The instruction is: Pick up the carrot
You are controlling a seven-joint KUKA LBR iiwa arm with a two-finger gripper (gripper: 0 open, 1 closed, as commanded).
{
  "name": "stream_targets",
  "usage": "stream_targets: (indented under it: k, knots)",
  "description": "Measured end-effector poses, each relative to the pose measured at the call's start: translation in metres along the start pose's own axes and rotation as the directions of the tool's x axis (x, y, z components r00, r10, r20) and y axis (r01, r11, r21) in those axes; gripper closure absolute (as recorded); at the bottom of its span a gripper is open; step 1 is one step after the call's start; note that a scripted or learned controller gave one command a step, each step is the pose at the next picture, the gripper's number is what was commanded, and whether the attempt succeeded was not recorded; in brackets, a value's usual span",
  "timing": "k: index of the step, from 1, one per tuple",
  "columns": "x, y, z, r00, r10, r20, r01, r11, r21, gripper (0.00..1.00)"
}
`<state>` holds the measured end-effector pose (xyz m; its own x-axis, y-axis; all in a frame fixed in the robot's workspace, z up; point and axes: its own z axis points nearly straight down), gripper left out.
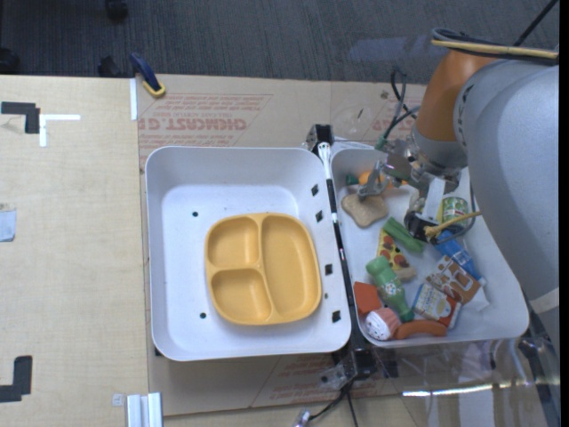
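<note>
The end effector [384,174] hung over the far end of the right bin [507,314], its metal fingers low beside a flat tan toy shaped like a slice of bread [364,208]; whether those fingers stood apart or together could not be told, and nothing showed between them. The carrot [420,330], an orange curved piece, lay at the near end of that same bin, at about 5 o'clock from the end effector and well apart from it, just beside a white ball with red dots [380,325] at its 9 o'clock.

Two white bins sat side by side on the worktop [71,265]. The left bin [169,327] held one yellow plate [263,267] with three compartments. The right bin held a crowd of toy groceries: one green can [453,210] at 3 o'clock from the bread, one small carton [433,300] just above the carrot, one red block [366,296], and several green pieces too jumbled to count. One grey arm [511,163] with an orange band [449,83] reached in.
</note>
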<state>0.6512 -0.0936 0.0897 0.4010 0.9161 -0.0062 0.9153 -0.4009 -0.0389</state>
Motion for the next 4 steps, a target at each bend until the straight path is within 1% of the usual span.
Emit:
stream_targets:
  k: [1,2,3,4]
  knots:
    - [0.007,-0.005,0.001,0.978,0.211,0.0,-0.211,0.977,0.013,0.0]
    - [-0.039,0.023,-0.047,0.755,0.656,-0.028,-0.656,0.754,-0.024,0.0]
    - [-0.057,0.017,-0.004,0.634,0.772,-0.035,-0.773,0.634,-0.018,0.0]
    - [-0.074,0.014,-0.005,0.587,0.808,-0.043,-0.809,0.588,-0.004,0.0]
